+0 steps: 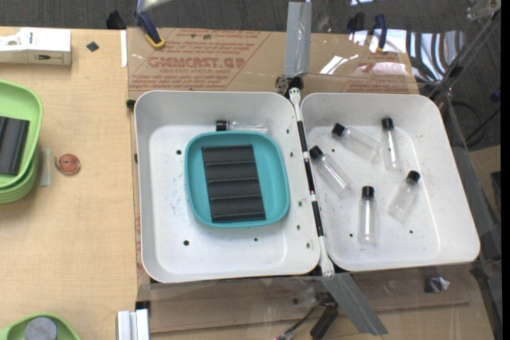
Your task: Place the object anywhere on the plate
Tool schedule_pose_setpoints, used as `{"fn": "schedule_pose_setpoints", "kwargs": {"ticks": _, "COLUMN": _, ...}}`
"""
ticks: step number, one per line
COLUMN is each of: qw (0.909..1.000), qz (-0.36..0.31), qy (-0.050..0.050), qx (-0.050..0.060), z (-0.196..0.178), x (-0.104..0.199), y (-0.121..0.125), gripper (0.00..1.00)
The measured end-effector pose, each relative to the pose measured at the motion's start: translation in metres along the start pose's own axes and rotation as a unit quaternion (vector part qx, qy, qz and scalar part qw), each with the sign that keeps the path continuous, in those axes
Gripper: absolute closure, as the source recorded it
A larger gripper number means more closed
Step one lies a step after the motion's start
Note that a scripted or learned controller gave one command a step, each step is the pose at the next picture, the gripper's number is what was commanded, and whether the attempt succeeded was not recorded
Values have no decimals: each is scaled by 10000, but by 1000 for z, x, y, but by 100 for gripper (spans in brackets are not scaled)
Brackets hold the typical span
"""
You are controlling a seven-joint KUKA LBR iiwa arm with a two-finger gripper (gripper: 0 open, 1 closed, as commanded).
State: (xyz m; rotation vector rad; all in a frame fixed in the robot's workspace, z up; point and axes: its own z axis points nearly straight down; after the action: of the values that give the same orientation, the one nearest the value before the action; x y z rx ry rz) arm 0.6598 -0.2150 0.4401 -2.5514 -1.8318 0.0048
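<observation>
A teal square plate point(237, 179) lies in the left white bin point(159, 203), with a black ridged insert point(233, 182) on its middle. One clear vial with a black cap point(236, 126) lies on the bin floor just behind the plate's far edge, apart from it. Several more clear, black-capped vials lie scattered in the right white bin point(446, 243), among them one near the divider point(327, 166), one at the back point(389, 141) and one toward the front point(366, 211).
A cardboard sheet point(207, 60) lies behind the bins. On the wooden bench at left are a green tray point(24, 115), a small round red piece point(68, 164) and a white box point(36, 48). Clear plastic guards point(296, 36) rise behind the bins.
</observation>
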Motion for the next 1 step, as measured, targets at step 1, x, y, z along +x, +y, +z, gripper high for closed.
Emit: {"fn": "schedule_pose_setpoints", "kwargs": {"ticks": 1, "qw": 10000, "qz": 1, "qy": 0, "qx": 0, "z": 0, "x": 0, "y": 0, "gripper": 0}}
